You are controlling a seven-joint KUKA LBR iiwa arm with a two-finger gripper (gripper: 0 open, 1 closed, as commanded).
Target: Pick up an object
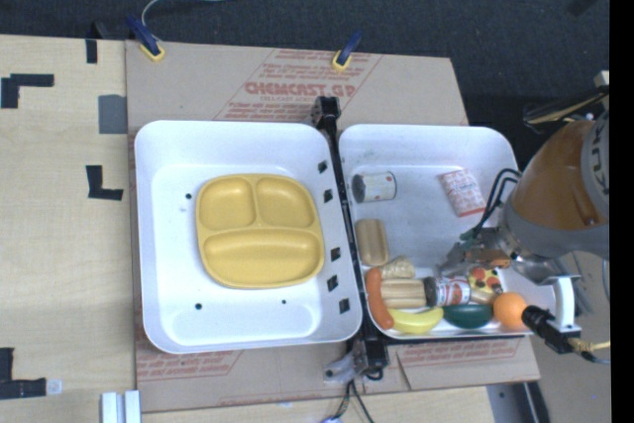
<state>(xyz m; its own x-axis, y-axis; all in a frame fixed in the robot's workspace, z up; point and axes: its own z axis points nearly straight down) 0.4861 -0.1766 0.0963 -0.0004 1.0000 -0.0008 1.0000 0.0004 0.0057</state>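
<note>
- The arm (pixel 560 178), grey with an orange band, reaches in over the right edge of the right bin (pixel 426 139).
- Its end effector (pixel 474 256) hangs low above the clutter at that bin's near right corner; whether it is wide, narrow or holding anything cannot be told from this slant.
- Just beneath it lies a small bottle with a red label (pixel 454 292), on its side, beside a small spotted piece (pixel 485 280).
- Along the bin's near edge sit a yellow banana (pixel 416 319), a dark green item (pixel 468 316) and an orange fruit (pixel 509 310) at the near right corner.
- A red sausage-like piece (pixel 374 290) and a tan layered item (pixel 401 290) lie near the bin's near left corner, with a tan bread-like block (pixel 371 241) just behind them against the left wall.
- A grey can (pixel 375 185) lies on its side toward the far left corner; a red-and-white packet (pixel 462 191) rests near the far right.
- The left bin (pixel 158 213) holds a yellow divided plate (pixel 260 230) in its middle.
- Both bins rest on a cardboard sheet (pixel 287 79) on the bench.
</note>
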